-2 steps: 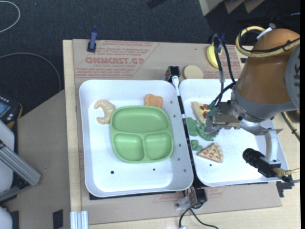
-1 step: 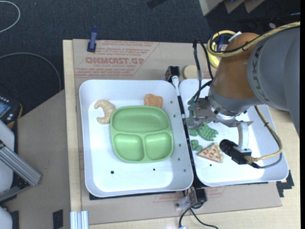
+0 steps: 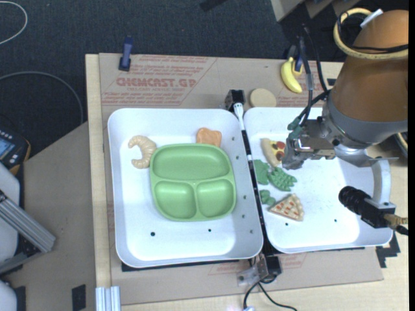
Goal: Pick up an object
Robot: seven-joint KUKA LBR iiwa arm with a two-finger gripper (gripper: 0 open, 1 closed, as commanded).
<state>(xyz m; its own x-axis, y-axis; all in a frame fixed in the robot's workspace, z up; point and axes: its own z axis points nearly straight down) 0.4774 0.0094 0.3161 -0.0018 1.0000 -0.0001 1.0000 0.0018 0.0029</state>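
We see the gripper [image 3: 290, 159] low over the right bin [image 3: 324, 229], poised to grab the toys clustered beside the green leafy piece [image 3: 275, 177]; its grip state we cannot tell.

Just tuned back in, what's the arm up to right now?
The arm has its tool low in the right bin, over a cluster of toy food: a pizza slice right beside it, green leafy pieces just below, and a second pizza slice nearer the front. Nothing is visibly lifted. The left bin holds a green divided tray, a croissant and an orange piece.
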